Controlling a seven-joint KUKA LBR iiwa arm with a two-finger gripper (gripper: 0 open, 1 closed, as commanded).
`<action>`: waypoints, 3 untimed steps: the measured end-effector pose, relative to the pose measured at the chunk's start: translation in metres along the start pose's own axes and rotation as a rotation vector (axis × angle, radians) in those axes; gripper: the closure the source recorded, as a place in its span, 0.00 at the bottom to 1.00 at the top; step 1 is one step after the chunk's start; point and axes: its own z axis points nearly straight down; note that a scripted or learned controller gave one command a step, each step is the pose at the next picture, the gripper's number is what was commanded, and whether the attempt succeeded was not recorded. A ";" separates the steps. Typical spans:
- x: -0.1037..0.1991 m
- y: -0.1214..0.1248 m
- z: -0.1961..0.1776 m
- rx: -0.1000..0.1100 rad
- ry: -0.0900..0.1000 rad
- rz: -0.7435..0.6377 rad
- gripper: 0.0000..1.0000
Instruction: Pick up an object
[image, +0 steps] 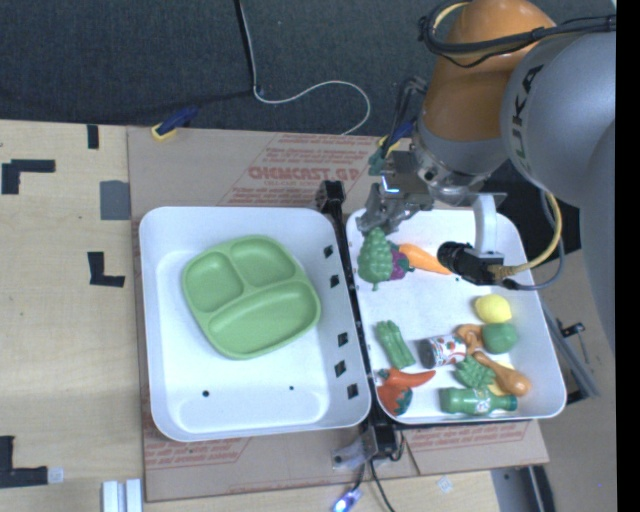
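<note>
Gripper (392, 222) position, as I read it from my station: low over the far left corner of the right bin (535, 300), directly above a green bunch of toy grapes (376, 258). Whether its fingers are spread or closed I cannot tell, because the wrist body covers them from this angle, so I do not log the grapes as held. The grapes lie close to the wall the two bins share, touching a toy carrot (428, 259) with a purple piece at its near end. Hazard one, in my judgement: a grasp this close to the wall may catch the bin edge or the black clip (331, 193) at the corner and deflect the fingers. Hazard two: the bunch is lumpy and rounded, so a closing grasp may squeeze it out sideways or pinch one lobe only, and it may drop on lift. Hazard three: the carrot in contact may be dragged along or nudged. Other candidates sit well apart toward the near end: a yellow lemon (492, 307), a green pod (394, 343), a red pepper (403, 379) and a green bottle (478, 402). The left bin (160, 300) holds a green divided plate (251, 295), clear of the work area.
</note>
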 end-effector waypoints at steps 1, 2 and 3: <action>-0.036 -0.039 0.068 0.012 -0.002 0.006 1.00; 0.012 -0.098 -0.005 0.002 0.001 -0.003 1.00; 0.010 -0.096 -0.010 0.007 -0.001 -0.001 1.00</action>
